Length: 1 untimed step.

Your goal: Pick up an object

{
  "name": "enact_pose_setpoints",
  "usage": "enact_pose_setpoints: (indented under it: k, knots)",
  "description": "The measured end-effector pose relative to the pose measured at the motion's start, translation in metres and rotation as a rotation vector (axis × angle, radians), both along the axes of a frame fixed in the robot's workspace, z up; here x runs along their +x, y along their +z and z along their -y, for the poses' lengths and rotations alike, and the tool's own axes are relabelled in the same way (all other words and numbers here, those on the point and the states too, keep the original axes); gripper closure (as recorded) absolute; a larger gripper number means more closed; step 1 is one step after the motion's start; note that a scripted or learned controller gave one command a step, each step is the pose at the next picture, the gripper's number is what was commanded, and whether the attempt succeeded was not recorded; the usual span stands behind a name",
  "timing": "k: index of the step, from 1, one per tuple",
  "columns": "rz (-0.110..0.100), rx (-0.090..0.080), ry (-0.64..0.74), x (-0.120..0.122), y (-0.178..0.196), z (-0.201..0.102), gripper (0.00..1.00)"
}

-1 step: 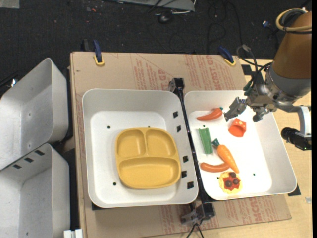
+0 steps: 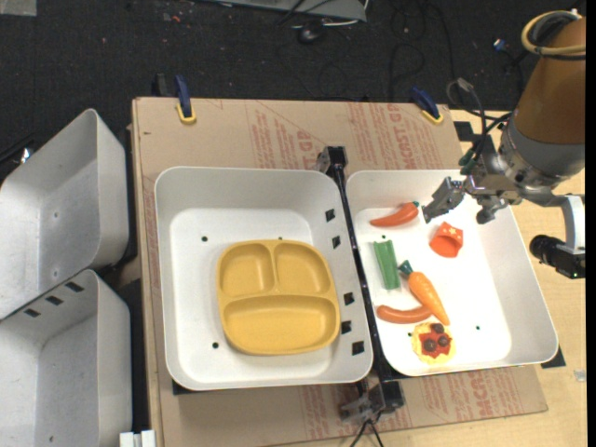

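Observation:
In the right bin (image 2: 521, 277) lie a red chili pepper (image 2: 396, 215), a small red-orange piece (image 2: 447, 239), a green stick (image 2: 386, 263), a carrot (image 2: 426, 292), a red sausage (image 2: 403, 314) and a yellow disc with red berries (image 2: 433, 342). My gripper (image 2: 463, 203) hangs over the bin's upper part, open, one finger (image 2: 439, 204) close to the chili's right tip and the other finger (image 2: 487, 209) to the right. The red-orange piece sits just below the gap between them. Nothing is held.
The left bin (image 2: 186, 250) holds a yellow divided plate (image 2: 277, 296). Both bins rest on a cardboard sheet (image 2: 279, 128). Grey-white containers (image 2: 56, 240) stand at the far left. The arm's orange band (image 2: 554, 73) rises at the right edge.

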<state>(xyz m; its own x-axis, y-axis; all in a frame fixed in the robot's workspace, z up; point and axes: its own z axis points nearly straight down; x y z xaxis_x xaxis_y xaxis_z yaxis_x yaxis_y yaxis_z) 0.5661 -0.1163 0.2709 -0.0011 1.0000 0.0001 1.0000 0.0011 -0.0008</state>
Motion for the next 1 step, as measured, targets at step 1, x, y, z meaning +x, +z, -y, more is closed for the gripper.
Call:
enact_pose_setpoints:
  k: [1]
  knots:
    - [-0.004, 0.001, -0.002, -0.0013, -0.0629, -0.0044, 0.0]
